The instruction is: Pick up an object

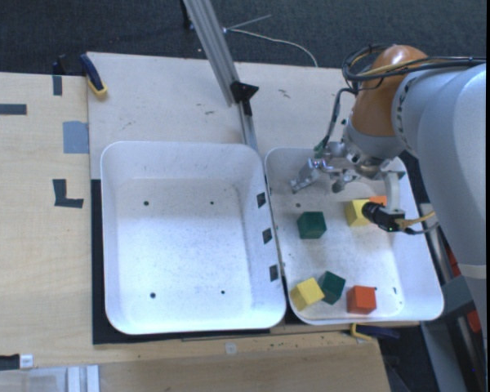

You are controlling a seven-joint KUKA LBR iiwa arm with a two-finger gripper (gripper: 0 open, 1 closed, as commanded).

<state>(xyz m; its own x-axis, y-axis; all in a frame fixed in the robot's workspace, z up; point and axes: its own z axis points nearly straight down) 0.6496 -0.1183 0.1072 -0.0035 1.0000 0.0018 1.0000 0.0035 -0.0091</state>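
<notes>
Camera view from above the bench: the left white bin sits beside the right white bin, which holds a green cube, a yellow cube touching a second green block, an orange cube and another yellow cube. The gripper hangs over the right bin's far end, fingers apart, grasping nothing.

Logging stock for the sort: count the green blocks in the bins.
2, both in the right bin: one green block near its middle, another at the near edge between yellow and orange blocks. More may hide beneath the arm.
</notes>
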